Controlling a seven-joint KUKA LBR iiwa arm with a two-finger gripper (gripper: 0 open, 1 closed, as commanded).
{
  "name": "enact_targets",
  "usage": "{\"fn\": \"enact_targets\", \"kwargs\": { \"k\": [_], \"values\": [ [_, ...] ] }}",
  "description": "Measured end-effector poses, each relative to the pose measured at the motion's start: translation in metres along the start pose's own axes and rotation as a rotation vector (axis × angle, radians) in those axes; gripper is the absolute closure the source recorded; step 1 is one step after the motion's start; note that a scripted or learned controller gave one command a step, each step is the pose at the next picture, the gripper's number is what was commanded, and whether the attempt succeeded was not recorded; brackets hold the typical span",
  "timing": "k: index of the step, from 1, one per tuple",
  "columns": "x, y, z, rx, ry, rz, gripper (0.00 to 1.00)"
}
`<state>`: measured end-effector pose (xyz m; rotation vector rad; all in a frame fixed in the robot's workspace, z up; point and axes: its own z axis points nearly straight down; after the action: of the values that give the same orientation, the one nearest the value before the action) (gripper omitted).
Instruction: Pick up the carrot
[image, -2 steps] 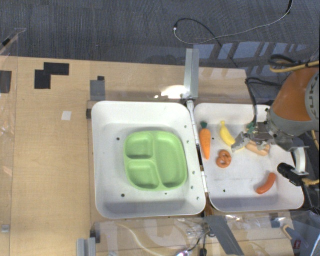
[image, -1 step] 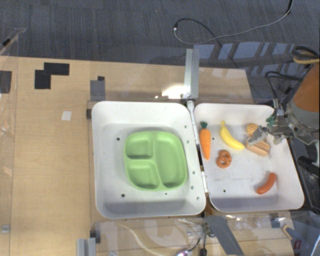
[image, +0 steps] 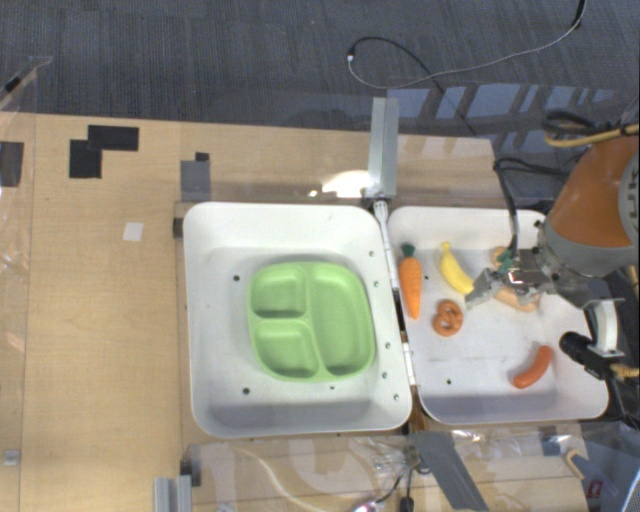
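The carrot (image: 410, 284), orange with a green top, lies lengthwise along the left wall of the right bin (image: 480, 395), its green end pointing away from me. My gripper (image: 503, 279) hangs over the upper right part of that bin, well to the right of the carrot, with a yellow banana (image: 456, 270) lying between the two. It sits just above a tan, bread-like item (image: 522, 298). The carrot lies free, touching nothing but the bin.
A brown pretzel (image: 448, 318) lies just right of the carrot's tip. A red sausage (image: 532, 366) rests near the right bin's front right corner. The left bin (image: 215, 330) holds a green divided plate (image: 310, 320). A metal post (image: 384, 150) stands behind the bins.
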<state>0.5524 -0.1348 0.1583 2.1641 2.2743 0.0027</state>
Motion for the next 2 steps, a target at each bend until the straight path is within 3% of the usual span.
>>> {"fn": "enact_targets", "kwargs": {
  "k": [1, 2],
  "values": [
    [-0.049, 0.034, -0.019, -0.003, -0.002, 0.072, 0.00],
    [-0.069, 0.051, 0.007, -0.004, -0.003, -0.164, 0.00]
  ]
}}
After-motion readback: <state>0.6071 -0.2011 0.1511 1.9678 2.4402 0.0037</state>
